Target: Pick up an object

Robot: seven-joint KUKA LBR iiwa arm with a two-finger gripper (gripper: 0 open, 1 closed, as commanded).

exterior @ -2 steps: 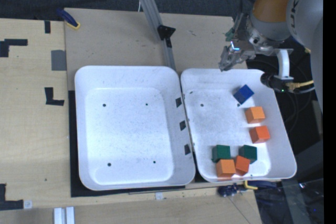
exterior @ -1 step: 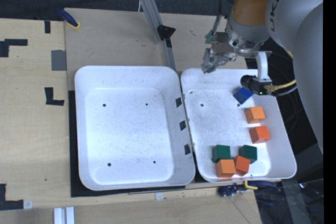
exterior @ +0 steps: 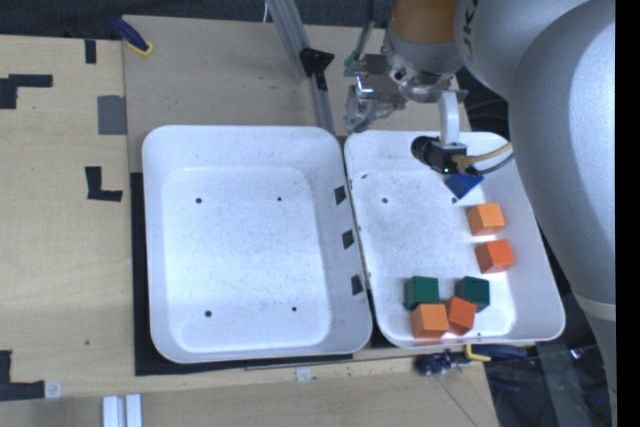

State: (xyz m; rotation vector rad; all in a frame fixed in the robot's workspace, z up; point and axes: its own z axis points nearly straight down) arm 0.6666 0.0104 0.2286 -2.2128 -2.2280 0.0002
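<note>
Two shallow white bins of smooth, speckled plastic with rounded corners were seen side by side on a pale wooden bench [exterior: 220, 65]. The left bin [exterior: 160, 215] held nothing visible. In the right bin [exterior: 395, 215], small matte cubes were counted: four orange blocks, at [exterior: 486, 218], [exterior: 494, 256], [exterior: 430, 320] and [exterior: 462, 314], and two dark green blocks at [exterior: 421, 290] and [exterior: 473, 291]. A blue piece [exterior: 462, 184] of unclear shape was noted near the far right edge. The metallic gripper [exterior: 362, 107] was positioned above the far rim between the bins, well apart from the blocks; nothing was seen in it, and the spread of its jaws could not be told.
</note>
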